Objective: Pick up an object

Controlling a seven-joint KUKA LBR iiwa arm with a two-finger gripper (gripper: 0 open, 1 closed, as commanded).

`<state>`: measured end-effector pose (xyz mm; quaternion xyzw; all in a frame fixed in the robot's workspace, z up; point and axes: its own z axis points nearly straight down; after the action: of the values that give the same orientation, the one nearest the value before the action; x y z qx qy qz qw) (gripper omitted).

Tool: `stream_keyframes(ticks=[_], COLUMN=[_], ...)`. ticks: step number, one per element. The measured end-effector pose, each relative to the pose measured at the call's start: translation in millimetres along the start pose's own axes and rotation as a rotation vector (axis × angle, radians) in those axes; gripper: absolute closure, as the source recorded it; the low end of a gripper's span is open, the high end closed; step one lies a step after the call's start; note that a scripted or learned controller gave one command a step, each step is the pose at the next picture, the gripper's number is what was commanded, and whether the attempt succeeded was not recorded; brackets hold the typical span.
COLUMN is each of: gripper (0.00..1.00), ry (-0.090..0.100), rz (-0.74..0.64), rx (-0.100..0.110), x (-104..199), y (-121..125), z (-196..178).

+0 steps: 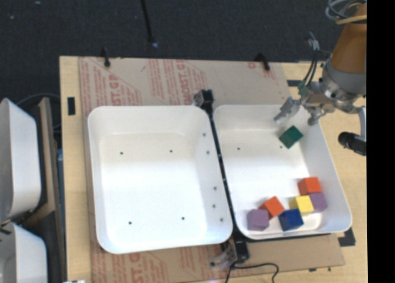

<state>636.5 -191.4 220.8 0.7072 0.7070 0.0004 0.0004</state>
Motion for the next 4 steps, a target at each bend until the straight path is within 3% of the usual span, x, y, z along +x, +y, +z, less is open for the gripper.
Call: stream_keyframes(ticks=[1, 2, 3, 4], gripper=[0.00, 0.00, 1.00, 1.00], ry=[0.000, 0.000, 0.000, 0.001], rz=[-0.001, 0.000, 0.001, -0.004], rx=[-0.001, 0.002, -0.001, -0.003], x=[-33, -4, -5, 61], y=[49, -3, -2, -38], z=[109, 120, 109, 67])
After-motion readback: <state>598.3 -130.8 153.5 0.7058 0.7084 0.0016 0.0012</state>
